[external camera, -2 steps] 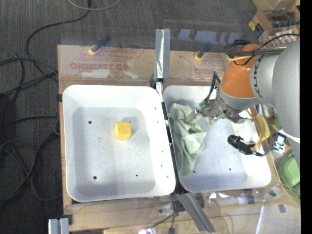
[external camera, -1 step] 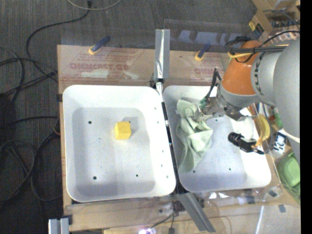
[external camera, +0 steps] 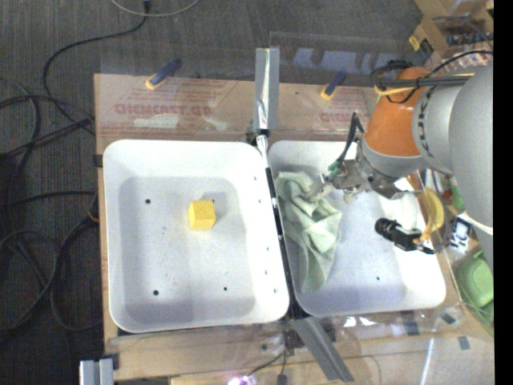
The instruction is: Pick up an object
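Floor, far left: I see black cables (external camera: 32, 127) looping over the dark carpet beside the desk.
Desk: a brown board (external camera: 200, 107) tops the desk behind the bins, with a blue-and-yellow clamp (external camera: 163, 74) at its back edge.
Left bin: the shallow white plastic bin (external camera: 120, 239) sits on the left half of the desk.
Yellow cube: one small yellow cube (external camera: 202, 214) rests flat on the left bin's floor, a little back of centre and well apart from every wall.
Divider: an upright metal post (external camera: 267, 87) rises where the two bins meet.
Right bin: a second shallow white plastic bin (external camera: 377, 287) stands just beside the first.
Cloth: a crumpled pale green cloth (external camera: 314, 227) lies along the right bin's left wall.
Gripper: the gripper (external camera: 341, 179) hangs low over the back of the right bin, right at the cloth's upper right edge. I cannot tell whether it is apart or together, nor whether it has hold of the cloth.
Arm: the grey arm with its orange band (external camera: 393, 131) comes in from the right.
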Tool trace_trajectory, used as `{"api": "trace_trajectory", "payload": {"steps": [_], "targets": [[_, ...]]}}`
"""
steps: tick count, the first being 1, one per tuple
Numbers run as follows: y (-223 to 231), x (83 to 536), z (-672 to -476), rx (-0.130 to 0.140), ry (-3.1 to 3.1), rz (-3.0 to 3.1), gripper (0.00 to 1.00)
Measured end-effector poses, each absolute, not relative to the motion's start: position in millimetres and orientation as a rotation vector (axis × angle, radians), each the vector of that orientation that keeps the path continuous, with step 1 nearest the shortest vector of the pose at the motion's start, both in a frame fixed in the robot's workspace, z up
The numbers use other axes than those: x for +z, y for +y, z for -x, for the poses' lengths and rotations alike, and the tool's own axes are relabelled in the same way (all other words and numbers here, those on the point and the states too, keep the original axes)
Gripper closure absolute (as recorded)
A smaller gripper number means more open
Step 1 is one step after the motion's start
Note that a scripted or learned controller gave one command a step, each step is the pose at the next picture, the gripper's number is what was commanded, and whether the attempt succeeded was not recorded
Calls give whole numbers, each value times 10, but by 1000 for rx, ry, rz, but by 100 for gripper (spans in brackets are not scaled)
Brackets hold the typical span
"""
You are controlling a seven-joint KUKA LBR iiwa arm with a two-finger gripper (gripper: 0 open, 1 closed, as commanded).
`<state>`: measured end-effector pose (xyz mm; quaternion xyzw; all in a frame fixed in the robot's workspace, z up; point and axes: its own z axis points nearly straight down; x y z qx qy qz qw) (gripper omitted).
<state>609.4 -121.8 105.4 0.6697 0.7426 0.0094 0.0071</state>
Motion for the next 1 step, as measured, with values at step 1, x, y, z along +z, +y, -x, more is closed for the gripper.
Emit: {"api": "trace_trajectory", "payload": {"steps": [1], "targets": [[-1174,960,-6035,20,2357,-2042,0]]}}
